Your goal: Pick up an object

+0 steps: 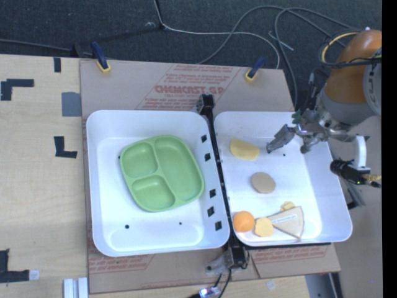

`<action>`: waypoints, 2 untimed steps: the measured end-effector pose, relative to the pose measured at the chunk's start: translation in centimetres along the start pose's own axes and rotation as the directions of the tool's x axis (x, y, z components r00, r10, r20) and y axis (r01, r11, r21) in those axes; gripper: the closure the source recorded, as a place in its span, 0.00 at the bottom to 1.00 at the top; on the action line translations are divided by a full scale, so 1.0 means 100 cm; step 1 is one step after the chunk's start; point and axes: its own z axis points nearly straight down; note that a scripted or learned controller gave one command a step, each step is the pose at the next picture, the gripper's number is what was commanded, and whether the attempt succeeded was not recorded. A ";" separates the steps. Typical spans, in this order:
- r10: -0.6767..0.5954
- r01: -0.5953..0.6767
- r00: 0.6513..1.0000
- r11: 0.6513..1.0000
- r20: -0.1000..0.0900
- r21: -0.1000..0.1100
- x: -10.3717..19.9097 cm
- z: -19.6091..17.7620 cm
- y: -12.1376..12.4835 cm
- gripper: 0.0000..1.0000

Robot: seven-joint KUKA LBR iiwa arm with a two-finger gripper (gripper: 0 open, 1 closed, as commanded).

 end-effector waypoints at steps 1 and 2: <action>-0.004 0.004 1.000 1.000 0.003 -0.014 0.001 -0.009 0.003 0.00; -0.004 0.004 1.000 1.000 0.004 -0.012 -0.001 0.047 0.013 0.00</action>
